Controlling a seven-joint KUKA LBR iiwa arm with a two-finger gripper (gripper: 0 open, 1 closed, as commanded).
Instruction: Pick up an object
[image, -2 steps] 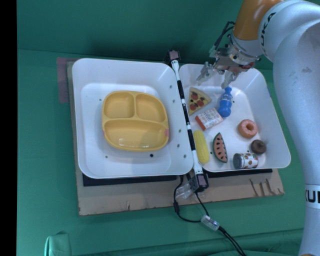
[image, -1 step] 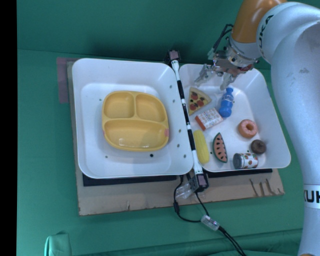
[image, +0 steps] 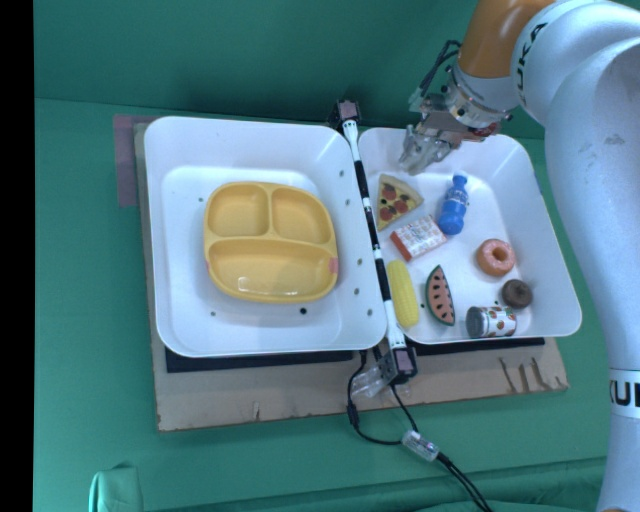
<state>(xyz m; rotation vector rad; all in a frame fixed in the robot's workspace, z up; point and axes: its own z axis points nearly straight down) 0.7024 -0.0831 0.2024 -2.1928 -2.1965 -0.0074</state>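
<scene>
My gripper (image: 420, 152) hung over the right bin (image: 540, 180), holding nothing, finger gap unclear. Best move was centring over the pizza (image: 396, 199), then dropping straight.

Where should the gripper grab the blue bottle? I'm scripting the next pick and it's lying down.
Grip the blue bottle across its body's middle, coming straight down from above. It lies on its side in the right bin, cap toward the far wall, so its long sides are exposed. Fingers probably fit either side; the pizza slice lies apart.
</scene>
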